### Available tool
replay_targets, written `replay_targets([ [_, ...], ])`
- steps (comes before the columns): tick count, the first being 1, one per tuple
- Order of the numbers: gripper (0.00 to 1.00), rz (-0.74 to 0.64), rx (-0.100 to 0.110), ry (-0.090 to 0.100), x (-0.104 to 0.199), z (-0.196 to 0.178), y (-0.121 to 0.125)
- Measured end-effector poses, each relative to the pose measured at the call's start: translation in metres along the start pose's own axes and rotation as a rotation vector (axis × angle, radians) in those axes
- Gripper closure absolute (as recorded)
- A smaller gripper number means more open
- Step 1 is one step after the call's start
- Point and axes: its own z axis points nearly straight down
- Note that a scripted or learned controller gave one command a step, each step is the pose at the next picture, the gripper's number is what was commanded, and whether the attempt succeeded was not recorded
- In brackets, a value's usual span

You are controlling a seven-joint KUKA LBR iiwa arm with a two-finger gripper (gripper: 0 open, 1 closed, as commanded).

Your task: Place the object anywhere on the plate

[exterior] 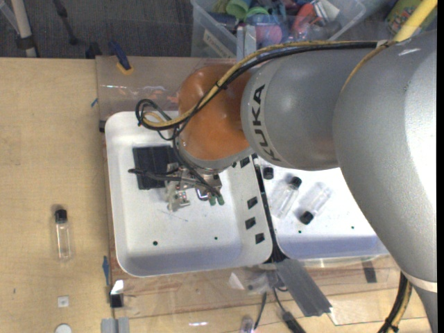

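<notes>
My gripper (180, 197) hangs low over the middle of the left white bin (146, 245), at the end of the grey arm with its orange band (211, 123). The arm covers the bin's far right part. Two clear vials with black caps lie in the right bin (333, 238): one (284, 193) near its left wall, the other (313, 204) just right of it. Nothing can be seen between the gripper's tips from this angle.
A third clear vial with a black cap (62, 233) lies on the wooden bench left of the bins. A clear box of coloured items (277, 9) stands behind the bins. Cables (149, 113) loop over the left bin's far edge.
</notes>
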Motion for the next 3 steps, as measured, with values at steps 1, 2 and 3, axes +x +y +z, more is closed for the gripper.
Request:
replay_targets([
  [1, 1.0, -0.372, -0.001, 0.005, 0.072, -0.003, 0.034],
  [2, 1.0, -0.499, -0.001, 0.0, 0.038, -0.036, 0.028],
  [3, 1.0, -0.978, -0.002, -0.002, -0.013, -0.075, 0.016],
])
